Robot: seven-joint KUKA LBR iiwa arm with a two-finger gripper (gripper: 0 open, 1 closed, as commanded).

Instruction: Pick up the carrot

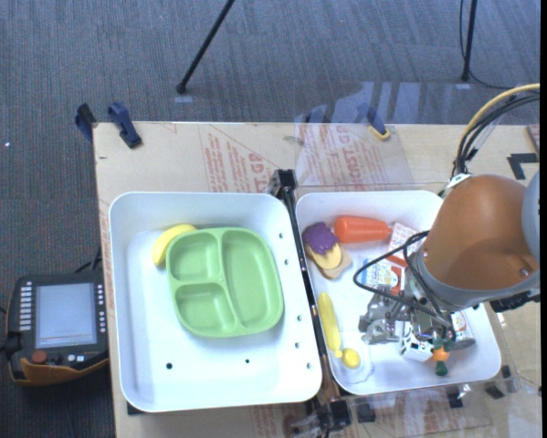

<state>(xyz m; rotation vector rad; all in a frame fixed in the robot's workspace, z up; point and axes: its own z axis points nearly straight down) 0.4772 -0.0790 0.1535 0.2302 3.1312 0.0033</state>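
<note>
A KUKA arm's gripper [396, 322] hangs low over the right bin [383, 386], its metal fingers hard to read from above, so whether they stand apart or together cannot be told; nothing is visibly held between them. The carrot [362, 230], orange and lying on its side, rests near the bin's far wall, just beside a purple-and-tan toy [324, 247] and well apart from the gripper. A yellow corn cob [331, 327] lies along the bin's left wall, and a small packet [402, 237] sits close to the carrot's right end. In the left bin [131, 336], a green divided tray [226, 281] rests against a banana [169, 241]. To take the carrot cleanly, the gripper likely needs to travel toward the far wall, align across the carrot's narrow width, and descend at its middle, clear of the purple toy and the packet.
</note>
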